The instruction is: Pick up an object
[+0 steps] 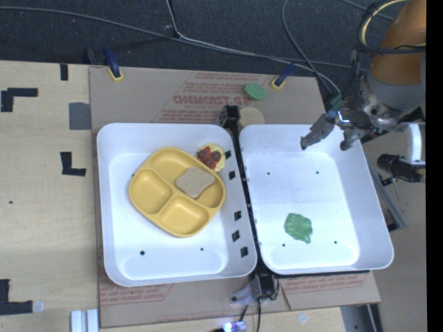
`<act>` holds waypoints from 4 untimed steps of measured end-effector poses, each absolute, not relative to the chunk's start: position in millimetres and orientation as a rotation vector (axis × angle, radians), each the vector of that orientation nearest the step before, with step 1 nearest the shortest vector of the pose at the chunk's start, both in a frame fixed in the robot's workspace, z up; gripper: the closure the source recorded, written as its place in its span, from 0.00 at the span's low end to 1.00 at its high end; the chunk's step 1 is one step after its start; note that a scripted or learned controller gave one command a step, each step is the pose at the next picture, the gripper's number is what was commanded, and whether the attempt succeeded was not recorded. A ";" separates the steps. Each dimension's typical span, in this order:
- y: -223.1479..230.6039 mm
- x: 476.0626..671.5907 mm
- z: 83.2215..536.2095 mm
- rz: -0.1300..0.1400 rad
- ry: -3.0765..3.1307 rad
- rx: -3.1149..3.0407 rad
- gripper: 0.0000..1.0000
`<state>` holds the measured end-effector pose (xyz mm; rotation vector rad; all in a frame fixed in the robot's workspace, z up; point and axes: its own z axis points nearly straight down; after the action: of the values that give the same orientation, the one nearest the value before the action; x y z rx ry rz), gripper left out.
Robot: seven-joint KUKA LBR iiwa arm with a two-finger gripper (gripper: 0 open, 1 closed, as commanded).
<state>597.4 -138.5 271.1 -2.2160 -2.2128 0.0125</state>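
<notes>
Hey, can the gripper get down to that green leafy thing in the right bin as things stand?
Probably yes. The gripper hangs open above the right bin, and the green piece lies alone on the bin floor with nothing around it.

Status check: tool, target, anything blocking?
Tool open, nothing held, above right bin's far edge. Green piece lies near bin's front. Path clear.

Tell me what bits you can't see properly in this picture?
- Grey arm with orange band: cut off by the camera view's right edge.
- Small red and dark bits beside the yellow divided plastic tray: too small to identify.
- Crumpled green soft object: too blurred to identify.
</notes>
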 end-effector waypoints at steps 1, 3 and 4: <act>-138.2 599.3 277.6 0.002 -2.223 -2.219 0.00; -134.4 592.8 164.7 0.007 -2.219 -2.217 0.00; -135.1 598.3 118.5 0.007 -2.221 -2.218 0.00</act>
<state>598.3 -135.1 118.5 -2.2175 -2.2208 0.0066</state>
